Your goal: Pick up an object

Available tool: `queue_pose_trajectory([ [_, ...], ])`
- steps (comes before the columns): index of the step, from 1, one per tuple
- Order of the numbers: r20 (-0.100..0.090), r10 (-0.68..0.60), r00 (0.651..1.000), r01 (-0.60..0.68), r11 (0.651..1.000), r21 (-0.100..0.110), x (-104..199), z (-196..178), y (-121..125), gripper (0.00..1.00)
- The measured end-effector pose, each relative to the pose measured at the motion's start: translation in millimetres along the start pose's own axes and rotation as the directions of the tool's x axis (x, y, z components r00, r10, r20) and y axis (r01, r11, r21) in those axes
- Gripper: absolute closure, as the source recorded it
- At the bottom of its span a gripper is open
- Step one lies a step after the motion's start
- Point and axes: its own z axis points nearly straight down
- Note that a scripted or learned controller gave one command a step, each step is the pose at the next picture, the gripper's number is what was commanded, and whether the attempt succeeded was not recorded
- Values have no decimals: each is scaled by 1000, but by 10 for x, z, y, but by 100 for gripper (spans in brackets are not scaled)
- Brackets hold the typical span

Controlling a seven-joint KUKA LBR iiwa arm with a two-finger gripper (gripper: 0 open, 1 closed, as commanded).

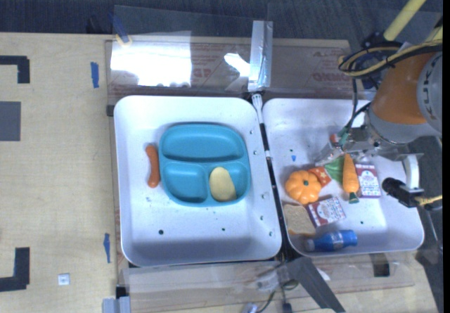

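Camera view, my arm (408, 90): I reach in from the right, grey body with the orange band, hanging over the upper right part of the right bin.
Camera view, my claw (351, 141): it sits low over the right bin (309, 115), just above the carrot; I cannot tell how it stands, since my own wrist and cables crowd it.
Carrot (349, 173): orange with a green tip, lying nearly upright in the picture, just below my claw and touching the small white and red packet.
White and red packet (368, 182): flat, just right of the carrot.
Pumpkin (304, 186): small and orange with a green stem, left of the carrot, near the middle of the right bin.
Dark red box (326, 211): lying tilted just below the pumpkin.
Blue bottle (332, 240): on its side along the near wall of the right bin.
Left bin (133, 185): holds a blue divided tray (204, 144) in its middle.
Yellow potato-like piece (222, 183): in the tray's lower right compartment.
Sausage (152, 165): orange-red, lying on the bin floor just left of the tray.
Desk (49, 185): pale wood, to the left of both bins.
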Motion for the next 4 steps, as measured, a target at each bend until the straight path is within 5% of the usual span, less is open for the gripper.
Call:
queue_pose_trajectory([
  [1,2,3,1000,-3,1000,-5,-16,-110,18,100],
  [2,1,3,1000,-3,1000,-3,-15,-101,13,0],
  [3,0,-44,999,44,999,3,37,5,283,0],
  [4,-9,-44,999,45,999,31,19,20,727,0],
])
